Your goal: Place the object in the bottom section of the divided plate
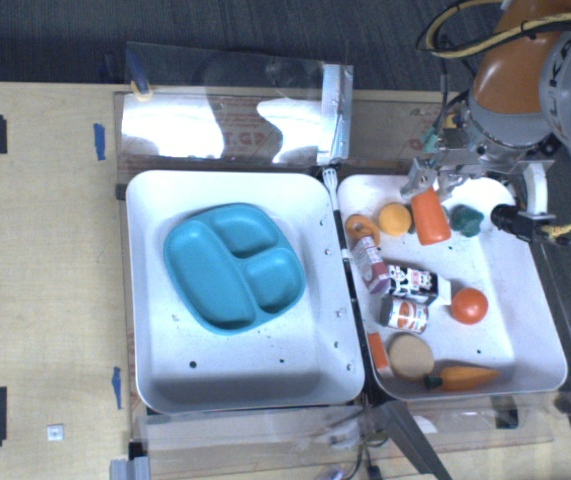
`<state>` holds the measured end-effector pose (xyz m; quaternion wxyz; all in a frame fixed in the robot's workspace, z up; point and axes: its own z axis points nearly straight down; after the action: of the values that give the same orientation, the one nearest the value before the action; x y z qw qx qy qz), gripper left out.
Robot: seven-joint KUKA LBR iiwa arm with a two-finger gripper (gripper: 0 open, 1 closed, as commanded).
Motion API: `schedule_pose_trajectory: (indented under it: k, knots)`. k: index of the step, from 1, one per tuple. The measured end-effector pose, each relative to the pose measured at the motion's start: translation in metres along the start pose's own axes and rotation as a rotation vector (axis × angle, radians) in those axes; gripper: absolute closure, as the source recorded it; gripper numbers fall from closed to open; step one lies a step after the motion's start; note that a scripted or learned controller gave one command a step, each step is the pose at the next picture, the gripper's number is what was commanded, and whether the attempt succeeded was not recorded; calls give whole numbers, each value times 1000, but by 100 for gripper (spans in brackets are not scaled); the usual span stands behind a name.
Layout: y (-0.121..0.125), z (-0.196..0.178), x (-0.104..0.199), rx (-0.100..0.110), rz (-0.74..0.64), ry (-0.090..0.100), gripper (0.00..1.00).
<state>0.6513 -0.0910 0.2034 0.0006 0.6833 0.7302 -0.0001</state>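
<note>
Jaws (433, 183) above orange block (429, 217), grip unclear; can (405, 315) label unreadable.

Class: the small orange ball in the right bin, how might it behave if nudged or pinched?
The orange ball looks round and smooth, so it would probably roll when nudged. It may also slip from a two-finger pinch. The orange block beside it might stop it.

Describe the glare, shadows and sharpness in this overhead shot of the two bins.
Camera view: strong glare washes out the clear panel behind the left bin; the blue divided plate is evenly lit, with soft shadow along its ridges; the right bin shows a bright patch near the gripper; the small items are slightly soft, labels unreadable.
</note>
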Motion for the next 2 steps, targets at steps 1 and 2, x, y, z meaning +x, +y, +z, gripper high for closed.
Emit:
schedule_pose_trajectory:
  k: [1,2]
  knots:
    - [6,20,80,6,168,1,100]
    - [27,-6,170,-2,344,3,100]
